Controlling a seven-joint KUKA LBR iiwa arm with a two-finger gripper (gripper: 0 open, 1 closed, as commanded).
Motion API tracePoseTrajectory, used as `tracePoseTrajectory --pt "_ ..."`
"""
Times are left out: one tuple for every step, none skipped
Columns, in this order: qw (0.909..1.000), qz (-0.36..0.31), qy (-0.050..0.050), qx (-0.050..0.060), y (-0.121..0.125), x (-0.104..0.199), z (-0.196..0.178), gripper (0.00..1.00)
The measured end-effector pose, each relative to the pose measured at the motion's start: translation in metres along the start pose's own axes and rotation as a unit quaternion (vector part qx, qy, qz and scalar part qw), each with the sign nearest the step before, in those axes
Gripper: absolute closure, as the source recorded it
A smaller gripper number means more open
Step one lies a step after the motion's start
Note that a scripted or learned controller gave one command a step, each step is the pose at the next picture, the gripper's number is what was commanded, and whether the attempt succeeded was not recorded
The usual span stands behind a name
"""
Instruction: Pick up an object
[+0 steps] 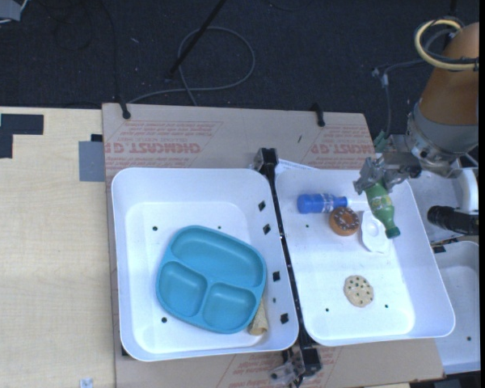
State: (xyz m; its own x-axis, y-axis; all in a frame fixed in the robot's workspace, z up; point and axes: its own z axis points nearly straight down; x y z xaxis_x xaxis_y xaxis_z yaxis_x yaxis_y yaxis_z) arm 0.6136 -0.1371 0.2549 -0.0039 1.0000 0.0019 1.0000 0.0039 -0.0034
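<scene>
**Right bin: hand at the green bottle, lift not yet confirmed**

Presently, the grey two-finger hand [377, 178] sits low over the far right corner of the right shallow white bin [432, 301], directly at the upper end of a small green plastic bottle [382, 208]. The bottle lies at a slant, its top under the fingers and its lower end reaching a white rounded piece [373, 234] beside it. Whether the fingers are closed on the bottle or merely standing over it cannot be told from this angle.

Progress, as judged: the approach is made; a secure grip and the lift remain to be shown. The bottle appears to rest on or near the bin floor.

Other contents, right bin: a blue cylindrical container [318, 203] lying on its side, a round brown doughnut-like item [344, 221] touching it, and a speckled tan cookie [358, 290] well apart toward the near side.

Left shallow white bin [137, 196]: a blue three-compartment plastic tray [211, 278] with a tan item [259, 320] tucked at its near edge.

Obstructions: the doughnut and the white piece crowd the bottle; the bin wall stands close.
</scene>
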Motion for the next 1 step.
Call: tracePoseTrajectory --pt "1.0000 0.000 0.000 0.000 -0.0004 0.0546 -0.0050 1.00"
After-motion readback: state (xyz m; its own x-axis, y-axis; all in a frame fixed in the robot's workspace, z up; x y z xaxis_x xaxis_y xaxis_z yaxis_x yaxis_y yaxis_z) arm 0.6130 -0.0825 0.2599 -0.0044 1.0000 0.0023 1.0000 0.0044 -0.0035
